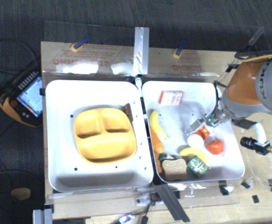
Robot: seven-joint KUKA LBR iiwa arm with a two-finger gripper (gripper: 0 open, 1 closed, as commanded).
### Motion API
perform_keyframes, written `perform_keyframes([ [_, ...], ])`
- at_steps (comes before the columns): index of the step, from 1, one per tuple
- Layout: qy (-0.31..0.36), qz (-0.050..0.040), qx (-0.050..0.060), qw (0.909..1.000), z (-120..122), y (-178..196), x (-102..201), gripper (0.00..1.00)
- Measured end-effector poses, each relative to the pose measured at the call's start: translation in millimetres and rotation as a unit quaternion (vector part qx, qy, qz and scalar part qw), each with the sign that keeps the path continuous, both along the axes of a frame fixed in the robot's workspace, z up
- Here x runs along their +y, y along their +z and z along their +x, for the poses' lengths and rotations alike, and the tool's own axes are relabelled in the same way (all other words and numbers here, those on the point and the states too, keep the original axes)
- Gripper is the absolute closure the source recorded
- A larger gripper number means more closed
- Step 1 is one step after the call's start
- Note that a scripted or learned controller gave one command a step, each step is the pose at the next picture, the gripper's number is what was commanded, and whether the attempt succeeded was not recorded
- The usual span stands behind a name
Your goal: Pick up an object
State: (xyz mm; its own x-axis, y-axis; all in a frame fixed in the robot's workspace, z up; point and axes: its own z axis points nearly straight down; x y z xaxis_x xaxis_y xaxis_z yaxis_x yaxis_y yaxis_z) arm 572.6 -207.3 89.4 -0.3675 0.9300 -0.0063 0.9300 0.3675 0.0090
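My gripper (202,124) hangs low over the middle of the right bin (191,101), reached in from the right. Just below it lie a small red piece (202,133) and a white round piece (193,140), close to the gripper tip; whether they touch it is unclear. A red tomato (215,146) sits to the lower right. Further left lie a yellow banana (156,125) and an orange carrot (157,143). A red and white box (170,97) rests near the bin's back wall.
Along the right bin's front lie a bread slice (174,168), a green can (197,165) and a yellow fruit (191,152). The left bin (61,171) holds a yellow divided tray (105,133) with a small brown piece (127,110) at its corner.
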Motion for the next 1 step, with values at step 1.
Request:
perform_keyframes([
  [1, 0.11, -0.0006, 0.005, 0.9939, 35.8, 43.9, -8.7, 0.0],
])
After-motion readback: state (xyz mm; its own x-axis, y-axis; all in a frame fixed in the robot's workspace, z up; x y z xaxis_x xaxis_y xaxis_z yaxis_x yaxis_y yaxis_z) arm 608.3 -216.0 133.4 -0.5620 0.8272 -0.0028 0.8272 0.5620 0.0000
